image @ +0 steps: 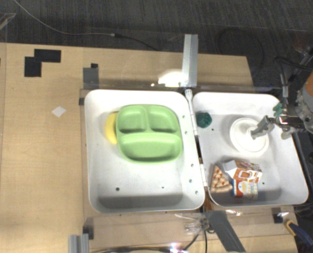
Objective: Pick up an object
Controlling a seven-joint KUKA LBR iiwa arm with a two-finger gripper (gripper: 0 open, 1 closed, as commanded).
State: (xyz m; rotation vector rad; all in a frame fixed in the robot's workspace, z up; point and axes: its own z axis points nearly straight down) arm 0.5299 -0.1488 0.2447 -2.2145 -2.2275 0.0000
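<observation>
The tool (262,128) hangs at the right of the frame, over the right-hand bin (293,162), with its grey arm (312,96) coming in from the right edge. One grey finger (258,127) reaches left to the rim of a white round dish (246,136). Whether the tool is spread or pressed together cannot be told from this slanting view, and nothing can be seen pinched in it.

The white round dish lies in the upper middle of the right bin, just under the tool's tip. To its left, near the bin's upper left corner, sits a small dark green round thing (203,120), apart from the dish. In the lower part of the same bin lie a flat packet printed with a pizza slice (219,179) and, just beside it on the right, an orange and white carton (247,181) lying on its side.

The left-hand bin (104,188) holds a green divided tray (148,133) in its upper half, with a yellow object (110,128) half hidden under the tray's left edge.

Both bins rest side by side on the pale wooden worktop (40,157), which carries black marks (42,60) at the upper left of the frame.
</observation>
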